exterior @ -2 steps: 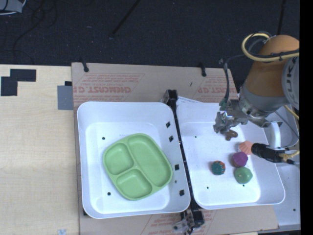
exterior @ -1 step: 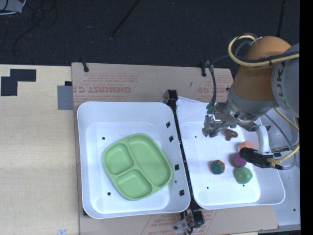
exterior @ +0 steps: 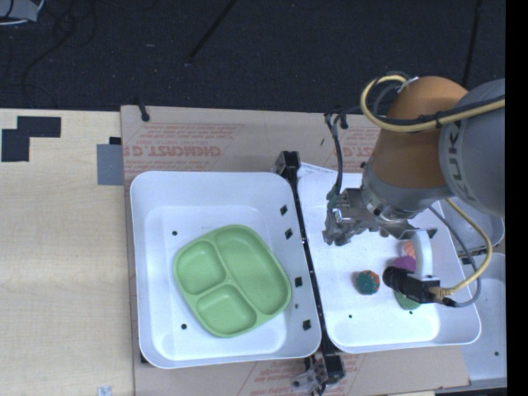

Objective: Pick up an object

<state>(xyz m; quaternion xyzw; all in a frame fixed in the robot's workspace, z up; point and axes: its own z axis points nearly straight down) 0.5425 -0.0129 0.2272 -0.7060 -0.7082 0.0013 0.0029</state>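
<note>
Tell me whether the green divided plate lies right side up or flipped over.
Right side up: the green plate lies flat in the left bin, its three hollow compartments facing the camera.

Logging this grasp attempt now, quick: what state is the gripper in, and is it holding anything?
Gripper: over the right bin, near its left wall; open or shut cannot be told, and nothing is seen held.
</note>
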